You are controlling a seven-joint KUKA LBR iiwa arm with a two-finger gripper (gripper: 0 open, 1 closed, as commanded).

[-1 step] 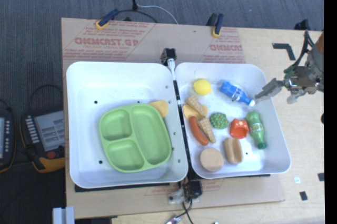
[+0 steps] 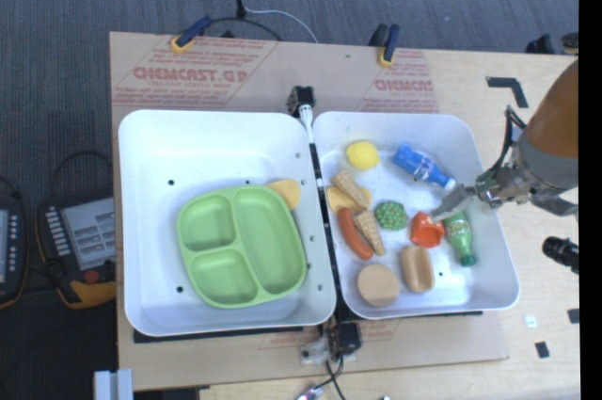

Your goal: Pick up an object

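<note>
On the counter (image 2: pixel 188 69) two shallow white bins sit side by side. The left bin (image 2: pixel 150 153) holds a green divided tray (image 2: pixel 243 246) with a small yellowish piece (image 2: pixel 286 192) touching its upper right corner. The right bin (image 2: pixel 489 285) is crowded with toy food: a yellow lemon (image 2: pixel 362 154) near the top, a blue bottle (image 2: pixel 420 165) to its right, a corn cob (image 2: pixel 351 189) below the lemon, a green broccoli-like piece (image 2: pixel 391 216) in the middle, a hot dog (image 2: pixel 356 233) lower left of it, a round bun (image 2: pixel 378 284) and a bread roll (image 2: pixel 416 267) along the bottom, a red-orange piece (image 2: pixel 425 231) and a green bottle (image 2: pixel 460 238) at the right. The arm (image 2: pixel 555 130) comes in from the right of the frame, and its hand (image 2: pixel 455 199) hangs over the right side of that bin, just above the red-orange piece and the green bottle (the tips are too small and blurred here, so I cannot tell how they stand). Nothing is visibly gripped in the hand.
</note>
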